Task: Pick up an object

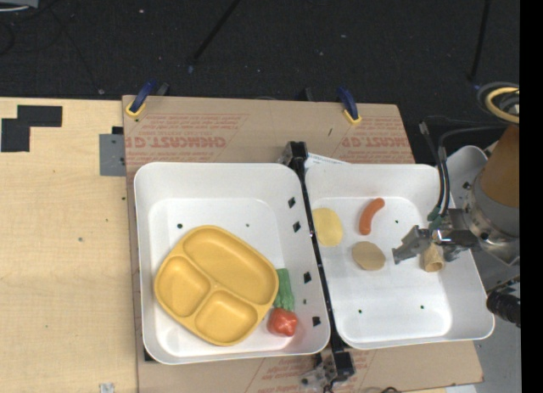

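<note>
Three food pieces lie beside the hand (422,249): a tan cookie (368,255) nearest, its fingers spread apart.

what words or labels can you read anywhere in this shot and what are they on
"CHEMCAST": red print on the cardboard sheet under the white bins, seen upside down. It comes twice along the top edge; the second print at right is fainter.
More red print on the cardboard's bottom edge is too cut off to read.
The yellow divided plate and the food pieces bear no text.

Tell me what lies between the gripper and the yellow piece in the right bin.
In the camera view, a tan round piece lies between the gripper and the yellow piece.
</note>
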Available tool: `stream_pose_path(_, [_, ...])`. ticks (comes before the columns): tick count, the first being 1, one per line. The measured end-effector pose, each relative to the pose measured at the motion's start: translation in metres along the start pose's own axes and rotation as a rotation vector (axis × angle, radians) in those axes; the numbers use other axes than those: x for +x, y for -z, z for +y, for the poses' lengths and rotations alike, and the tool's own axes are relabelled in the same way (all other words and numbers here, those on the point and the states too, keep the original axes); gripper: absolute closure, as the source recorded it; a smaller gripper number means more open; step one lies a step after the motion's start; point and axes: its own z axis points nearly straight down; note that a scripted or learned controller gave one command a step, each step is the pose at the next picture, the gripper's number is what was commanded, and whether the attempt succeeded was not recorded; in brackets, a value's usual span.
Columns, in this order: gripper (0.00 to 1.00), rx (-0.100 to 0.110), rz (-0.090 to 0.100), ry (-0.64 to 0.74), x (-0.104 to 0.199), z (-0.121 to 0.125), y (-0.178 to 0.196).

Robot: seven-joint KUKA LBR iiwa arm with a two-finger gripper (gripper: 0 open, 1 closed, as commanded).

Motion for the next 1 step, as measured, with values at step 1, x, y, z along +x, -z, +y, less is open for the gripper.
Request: stream_pose_path(1, [0.00,-0.005,0.000,0.002,0.0274,-0.0052,0.0542])
